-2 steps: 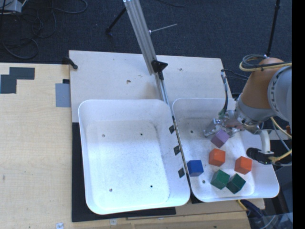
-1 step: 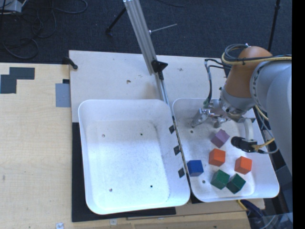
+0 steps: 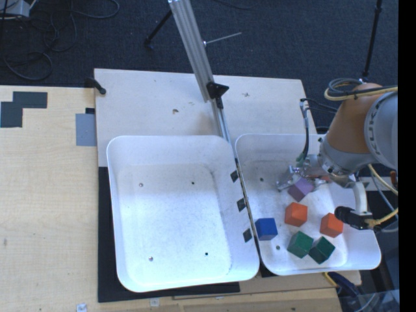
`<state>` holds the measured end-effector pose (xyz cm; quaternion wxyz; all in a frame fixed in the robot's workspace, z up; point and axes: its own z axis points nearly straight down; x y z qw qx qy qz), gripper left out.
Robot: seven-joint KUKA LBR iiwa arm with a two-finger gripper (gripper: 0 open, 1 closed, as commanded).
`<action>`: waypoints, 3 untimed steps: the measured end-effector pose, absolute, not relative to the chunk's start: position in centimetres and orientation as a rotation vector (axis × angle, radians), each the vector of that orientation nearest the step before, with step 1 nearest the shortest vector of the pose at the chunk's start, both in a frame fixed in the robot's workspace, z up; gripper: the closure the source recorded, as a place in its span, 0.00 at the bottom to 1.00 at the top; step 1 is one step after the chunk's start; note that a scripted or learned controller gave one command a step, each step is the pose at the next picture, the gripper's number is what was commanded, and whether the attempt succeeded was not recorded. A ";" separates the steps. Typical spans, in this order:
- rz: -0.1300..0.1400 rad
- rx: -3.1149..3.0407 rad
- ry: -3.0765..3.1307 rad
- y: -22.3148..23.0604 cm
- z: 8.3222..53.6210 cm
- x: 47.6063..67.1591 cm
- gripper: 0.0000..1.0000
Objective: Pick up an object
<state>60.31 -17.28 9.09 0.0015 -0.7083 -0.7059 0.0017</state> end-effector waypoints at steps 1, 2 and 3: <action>0.003 -2.224 -2.214 -17.2 10.0 60.4 1.00; -0.008 -2.228 -2.233 -11.7 9.7 59.7 1.00; -0.009 -2.215 -2.230 -2.3 19.5 61.0 1.00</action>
